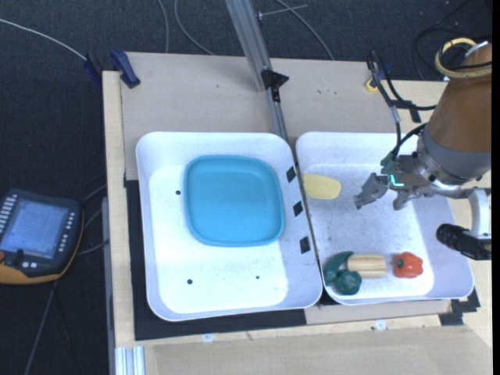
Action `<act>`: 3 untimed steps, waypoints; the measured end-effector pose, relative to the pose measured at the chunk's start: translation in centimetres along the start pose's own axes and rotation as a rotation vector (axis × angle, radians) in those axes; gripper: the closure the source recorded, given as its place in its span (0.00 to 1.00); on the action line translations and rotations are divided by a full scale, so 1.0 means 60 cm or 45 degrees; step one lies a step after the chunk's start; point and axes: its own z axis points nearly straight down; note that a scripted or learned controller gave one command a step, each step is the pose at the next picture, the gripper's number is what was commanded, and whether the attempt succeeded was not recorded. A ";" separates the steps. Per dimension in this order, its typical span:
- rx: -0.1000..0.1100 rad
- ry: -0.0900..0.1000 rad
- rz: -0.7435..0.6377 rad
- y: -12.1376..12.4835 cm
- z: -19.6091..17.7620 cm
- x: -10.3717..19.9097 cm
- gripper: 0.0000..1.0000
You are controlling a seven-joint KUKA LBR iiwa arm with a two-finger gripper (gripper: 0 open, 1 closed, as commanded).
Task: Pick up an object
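The arm reaches in from the right, and its jaws hang over the right bin, above the bare speckled floor near the middle. The two fingers look spread apart with nothing between them, though the dark metal blurs a little against the bin.

A pale yellow piece, perhaps a lemon or a chip, lies to the left of the jaws, near the bin's left wall and apart from the fingers. Along the bin's near edge sit three things in a row: a dark green vegetable at the left, a tan roll touching it, and a red tomato just beside the roll's right end.

The left bin holds a square blue plate. A handheld control pad lies on the floor left of the bench.
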 end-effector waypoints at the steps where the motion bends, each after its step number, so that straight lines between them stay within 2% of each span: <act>1: 0.000 0.000 0.000 0.000 0.000 0.000 0.00; 3: 0.004 0.000 0.001 0.007 0.147 -0.009 0.00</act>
